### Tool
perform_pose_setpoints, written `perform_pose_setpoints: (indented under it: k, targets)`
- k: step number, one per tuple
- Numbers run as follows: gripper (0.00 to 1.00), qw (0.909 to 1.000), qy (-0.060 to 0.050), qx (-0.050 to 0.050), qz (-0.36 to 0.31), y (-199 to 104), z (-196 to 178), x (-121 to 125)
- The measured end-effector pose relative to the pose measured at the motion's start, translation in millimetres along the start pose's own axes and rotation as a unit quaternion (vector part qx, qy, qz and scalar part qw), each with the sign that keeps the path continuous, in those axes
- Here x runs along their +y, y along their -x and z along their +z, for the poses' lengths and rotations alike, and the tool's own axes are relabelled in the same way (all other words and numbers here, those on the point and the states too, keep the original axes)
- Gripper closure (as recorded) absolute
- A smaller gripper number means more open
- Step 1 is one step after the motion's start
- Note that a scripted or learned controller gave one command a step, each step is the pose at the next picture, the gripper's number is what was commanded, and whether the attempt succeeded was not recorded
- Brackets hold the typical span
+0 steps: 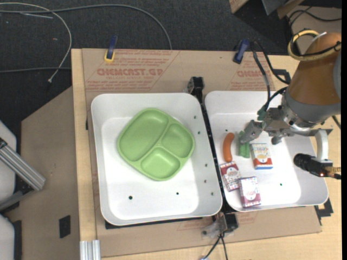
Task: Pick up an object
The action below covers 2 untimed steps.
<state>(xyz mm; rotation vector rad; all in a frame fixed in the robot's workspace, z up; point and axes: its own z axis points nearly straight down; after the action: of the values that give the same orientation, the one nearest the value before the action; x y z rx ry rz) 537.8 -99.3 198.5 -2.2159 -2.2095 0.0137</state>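
Observation:
My gripper (250, 136) hangs low over the right bin (309, 194), near its middle. Right beneath its tip lies a small green object (243, 149), partly covered by it. An orange sausage-shaped piece (229, 146) lies just left of that. A white carton with red and blue print (262, 157) sits right below the gripper. Two small red-and-pink cartons (230, 176) (250, 192) lie nearer the bin's front edge. I see nothing lifted off the bin floor.
The left bin (108, 199) holds a green divided plate (156, 143). The grey arm with its orange band (317, 75) covers the right bin's far right corner. A black part with a red light (312, 164) sticks out at the right.

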Motion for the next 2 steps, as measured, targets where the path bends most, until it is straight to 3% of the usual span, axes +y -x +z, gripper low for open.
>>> perform_pose_setpoints:
  k: [1,2]
  targets:
    - [0.0,1.0,0.006,-0.001,-0.001,-0.1,-6.2,2.8]
    - [0.0,1.0,0.006,0.0,-0.001,-5.9,37.1,9.0]
